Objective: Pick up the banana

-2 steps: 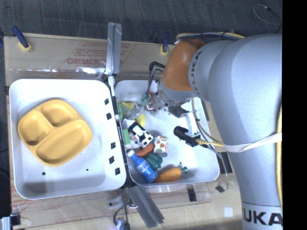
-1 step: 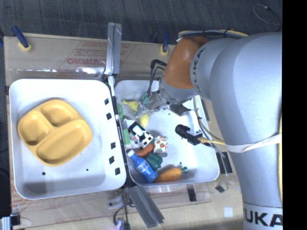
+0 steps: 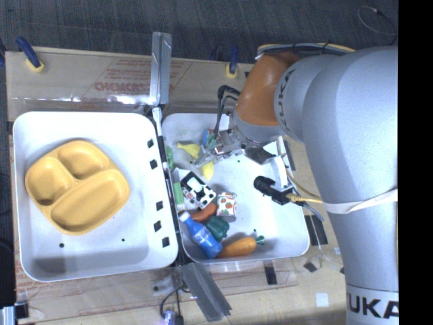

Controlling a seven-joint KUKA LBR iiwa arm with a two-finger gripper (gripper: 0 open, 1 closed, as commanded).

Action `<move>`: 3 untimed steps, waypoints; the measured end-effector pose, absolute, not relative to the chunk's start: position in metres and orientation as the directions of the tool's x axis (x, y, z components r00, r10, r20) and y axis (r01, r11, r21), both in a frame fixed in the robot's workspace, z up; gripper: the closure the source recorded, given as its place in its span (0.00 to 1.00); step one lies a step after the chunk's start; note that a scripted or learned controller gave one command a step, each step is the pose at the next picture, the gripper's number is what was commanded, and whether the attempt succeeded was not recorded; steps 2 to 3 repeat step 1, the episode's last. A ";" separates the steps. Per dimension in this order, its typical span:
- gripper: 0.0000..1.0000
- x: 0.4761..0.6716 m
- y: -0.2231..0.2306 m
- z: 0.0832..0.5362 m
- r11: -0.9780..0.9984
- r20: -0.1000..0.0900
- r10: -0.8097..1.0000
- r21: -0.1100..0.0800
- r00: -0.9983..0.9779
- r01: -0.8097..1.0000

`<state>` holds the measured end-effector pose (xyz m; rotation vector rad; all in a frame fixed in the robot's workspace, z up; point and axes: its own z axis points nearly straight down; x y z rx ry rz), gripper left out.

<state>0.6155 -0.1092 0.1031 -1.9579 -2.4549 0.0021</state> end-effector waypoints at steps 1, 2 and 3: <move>1.00 0.646 -0.023 0.192 -0.069 0.000 0.998 -0.002 0.069 0.998; 1.00 0.646 -0.023 0.192 -0.069 0.000 0.998 -0.002 0.069 0.998; 1.00 0.646 -0.023 0.192 -0.069 0.000 0.998 -0.002 0.069 0.998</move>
